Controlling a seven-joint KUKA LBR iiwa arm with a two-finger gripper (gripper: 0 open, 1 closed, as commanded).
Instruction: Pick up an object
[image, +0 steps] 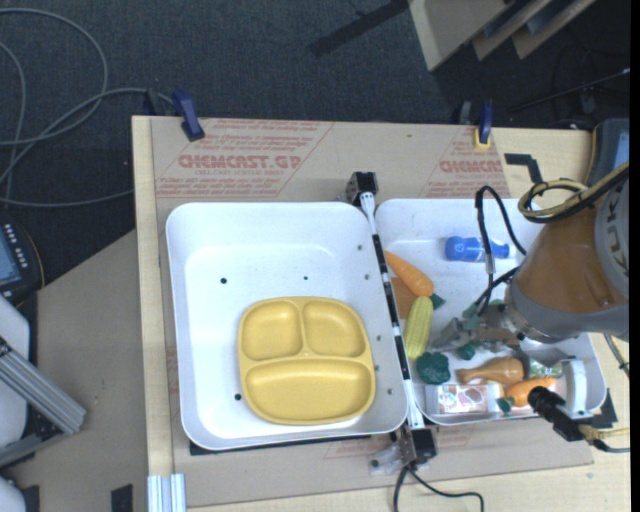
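My gripper (468, 336) is low in the right bin (430, 215), reaching in from the right under the orange-banded wrist. It hovers among toy foods. A yellow corn cob (418, 322) lies just to its left. A green broccoli piece (433, 367) sits below left. A tan drumstick (491, 372) lies right under it. An orange carrot (410, 272) rests against the bin's left wall, and a small blue block (462, 248) lies further back. A small green bit (467, 351) shows right beneath the gripper.
The left bin (200, 240) bears a yellow divided plate (305, 358). At the right bin's front lie a white printed packet (466, 400) and a small carrot (527, 391). Black cables (490, 215) loop over the back of the right bin.
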